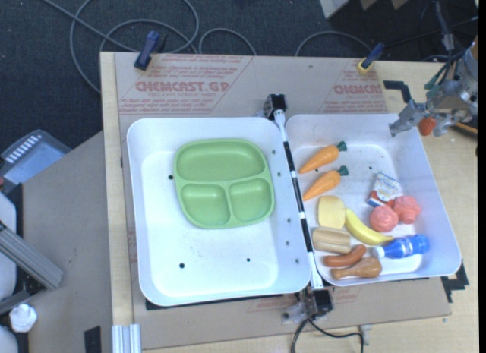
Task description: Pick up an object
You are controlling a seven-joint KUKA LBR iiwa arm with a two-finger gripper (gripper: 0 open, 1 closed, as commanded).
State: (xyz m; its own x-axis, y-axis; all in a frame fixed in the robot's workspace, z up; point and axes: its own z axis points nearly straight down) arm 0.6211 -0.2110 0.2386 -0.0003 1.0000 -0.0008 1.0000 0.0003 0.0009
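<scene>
We saw the grey metal gripper [416,118] hanging over the top right corner of the right white plastic bin [364,133]. It was too small and blurry for us to tell if it was open or shut, and we saw nothing held in it.

The toy food lay below it and to its left, inside that bin. Nearest were two orange plastic carrots with green tops [320,157], lying side by side at a slant. We thought these would be light, hard and a bit slippery, so grabbing one across its fat middle looked best.

Farther down sat a small white and red packet [386,187], two pink round toys [396,212], a yellow banana [364,229], a pale yellow block [331,212], a tan bread roll [332,239], brown sausages [351,262] and a blue and white bottle [402,247]. These were packed close and touching, so fingers could bump the others.

Far to the left, the other white bin [152,253] held a green plastic tray with three parts [224,182].
</scene>
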